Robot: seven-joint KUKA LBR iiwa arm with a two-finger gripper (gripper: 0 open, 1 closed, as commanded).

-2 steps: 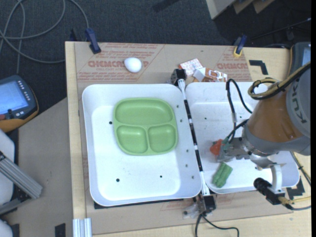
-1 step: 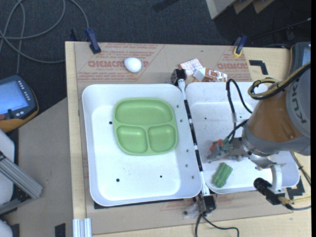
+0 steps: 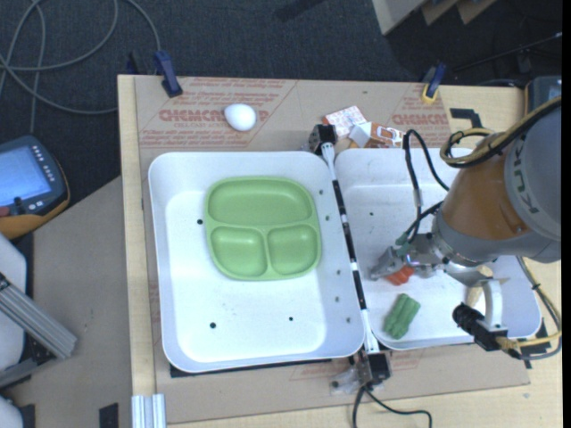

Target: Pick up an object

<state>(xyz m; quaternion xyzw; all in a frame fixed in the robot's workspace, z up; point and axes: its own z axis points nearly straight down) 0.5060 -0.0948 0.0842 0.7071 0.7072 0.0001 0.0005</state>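
Gripper (image 3: 399,267) is reaching low into the right bin (image 3: 379,194), its fingers sitting around a small orange-red object (image 3: 400,275) (whether they are actually clamping it I cannot tell), while a green ridged piece (image 3: 401,316) is lying just beside it, toward the bin's near edge.

Orange object (image 3: 401,275) half-hidden (under arm)

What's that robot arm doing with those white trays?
The arm reaches from the right into the right bin, trying to pick something up. Its gripper is low, right by a small red thing. A green thing lies nearby in that bin. The left bin holds a green divided plate.
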